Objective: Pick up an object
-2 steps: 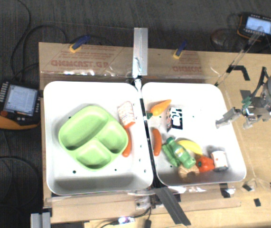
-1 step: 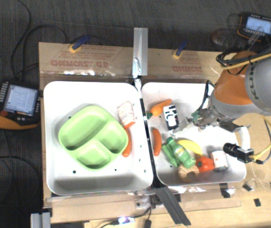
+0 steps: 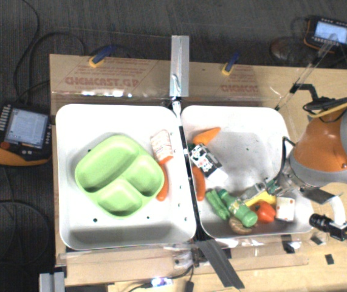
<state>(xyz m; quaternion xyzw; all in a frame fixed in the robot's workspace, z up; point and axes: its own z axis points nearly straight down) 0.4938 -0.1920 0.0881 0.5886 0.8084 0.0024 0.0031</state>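
Camera view: arm (image 3: 322, 148) comes in from the right, orange band sitting over the right bin's (image 3: 246, 117) right rim, gripper (image 3: 269, 190) down low in the bin's lower right corner, right at the clutter pile. Finger state: cannot tell, the tips are lost among the objects and nothing is clearly seen between them, so I'm not calling a grasp. Step in hand, my read: approach/descent onto the pile, grasp not confirmed. Likely candidates are what lies just beside the tips: a yellow piece (image 3: 259, 197), a red-orange round item (image 3: 265, 212), a small white block (image 3: 285, 208), green pieces (image 3: 225, 202) and a brownish item (image 3: 241, 225) along the front wall. Further left in the same bin: a black-and-white carton (image 3: 205, 160), an orange carrot-shaped piece (image 3: 205, 134), another orange stick (image 3: 199, 184) hard against the divider. Next move calls for closing on a single item, not two, then a straight lift clear of the neighbours; the pile is tight and touching, so a slip or a double pick looks likely. Left bin (image 3: 70, 163) holds a green sectioned tray (image 3: 118, 175), a small white-and-red packet (image 3: 161, 145) and an orange stick (image 3: 163, 187) at the tray's right edge, well apart from the gripper. Surface: tan bench board (image 3: 118, 78) with clamps at the back edge, dark carpet (image 3: 161, 11) around, a teach pendant (image 3: 21, 132) on the floor at left, cables trailing.
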